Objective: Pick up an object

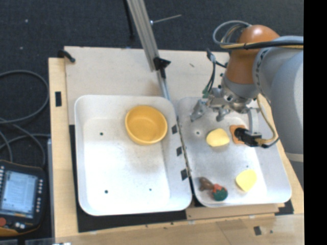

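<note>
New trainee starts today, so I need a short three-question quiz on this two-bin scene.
1. True or false: the yellow bowl sits in the right bin.
2. Which lies nearest the pincer? A) the pale yellow lump B) the yellow wedge C) the small brown and green toy
3. Fill in: the arm's band above the wrist is ____.

Key: 1 false, it sits in the left bin; 2 A; 3 orange.

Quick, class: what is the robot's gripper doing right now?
Two-finger metal gripper: open, holding nothing, above the right shallow white bin, near the pale yellow rounded object.
</note>
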`<state>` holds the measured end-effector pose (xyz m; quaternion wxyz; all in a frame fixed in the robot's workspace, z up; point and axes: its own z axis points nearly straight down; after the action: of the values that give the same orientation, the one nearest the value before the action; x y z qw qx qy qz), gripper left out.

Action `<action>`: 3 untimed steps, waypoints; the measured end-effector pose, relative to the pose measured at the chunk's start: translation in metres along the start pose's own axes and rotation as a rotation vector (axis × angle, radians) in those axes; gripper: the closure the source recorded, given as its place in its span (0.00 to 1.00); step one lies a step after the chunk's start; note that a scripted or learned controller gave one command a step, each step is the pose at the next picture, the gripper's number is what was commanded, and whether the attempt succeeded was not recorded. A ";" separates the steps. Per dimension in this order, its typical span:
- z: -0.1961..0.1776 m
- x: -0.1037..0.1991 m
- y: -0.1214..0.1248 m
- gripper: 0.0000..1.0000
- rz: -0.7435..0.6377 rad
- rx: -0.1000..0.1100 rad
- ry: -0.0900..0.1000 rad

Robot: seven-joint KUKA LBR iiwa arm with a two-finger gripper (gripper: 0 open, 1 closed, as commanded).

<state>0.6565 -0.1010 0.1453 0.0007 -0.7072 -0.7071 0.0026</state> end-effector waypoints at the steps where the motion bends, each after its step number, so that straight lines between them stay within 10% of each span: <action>1: 0.047 -0.001 -0.001 0.00 0.001 0.000 0.000; 2: 0.032 -0.002 0.001 1.00 0.003 -0.008 0.001; 3: -0.032 0.000 0.002 1.00 -0.002 -0.012 0.002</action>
<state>0.6588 -0.1006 0.1776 -0.0029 -0.7064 -0.7078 -0.0025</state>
